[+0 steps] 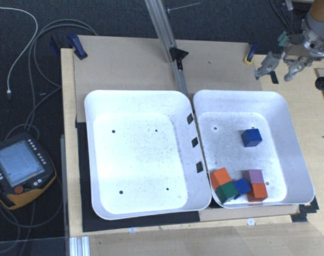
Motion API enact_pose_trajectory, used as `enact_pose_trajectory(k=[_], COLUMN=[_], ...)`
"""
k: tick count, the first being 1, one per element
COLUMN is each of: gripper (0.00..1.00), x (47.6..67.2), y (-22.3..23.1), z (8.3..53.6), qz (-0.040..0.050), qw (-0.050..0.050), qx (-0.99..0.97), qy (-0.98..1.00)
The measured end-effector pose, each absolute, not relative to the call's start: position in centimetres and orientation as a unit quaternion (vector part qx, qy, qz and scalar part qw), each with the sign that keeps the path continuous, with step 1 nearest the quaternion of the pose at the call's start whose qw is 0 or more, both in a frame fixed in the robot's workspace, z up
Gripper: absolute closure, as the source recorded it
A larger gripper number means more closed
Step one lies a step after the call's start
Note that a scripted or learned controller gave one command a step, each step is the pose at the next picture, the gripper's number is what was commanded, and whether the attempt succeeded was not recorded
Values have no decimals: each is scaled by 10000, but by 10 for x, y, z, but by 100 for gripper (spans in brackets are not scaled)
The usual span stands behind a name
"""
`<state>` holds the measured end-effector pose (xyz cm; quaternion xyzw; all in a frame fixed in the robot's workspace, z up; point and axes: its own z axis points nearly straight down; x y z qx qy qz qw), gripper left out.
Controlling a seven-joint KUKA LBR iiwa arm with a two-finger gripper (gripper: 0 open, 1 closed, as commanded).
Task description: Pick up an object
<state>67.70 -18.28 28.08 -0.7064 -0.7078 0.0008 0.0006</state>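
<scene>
The right bin (290, 122) holds a blue cube (251, 137) on its own near the middle. A cluster lies along the bin's front edge: an orange block (221, 176), a green block (227, 190), a small blue block (242, 185), a purple block (255, 176) and a red-orange block (258, 192). My gripper (279, 69) hangs above the bench beyond the right bin's far right corner, well away from the blocks. Its two fingers are spread apart with nothing between them.
The left bin (97, 116) sits beside the right one. A slanted metal pole (160, 20) comes down to a clamp behind the bins' junction. Blue clamps (76, 46) hold the bench's back edge. A teach pendant (17, 167) and cables lie on the floor at left.
</scene>
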Motion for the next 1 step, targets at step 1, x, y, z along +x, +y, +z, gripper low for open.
enact_pose_trajectory(k=[1], gripper=[0], x=[632], y=[-173], z=[156], qz=[25], qw=[50], qx=[-7071], qy=[-7071])
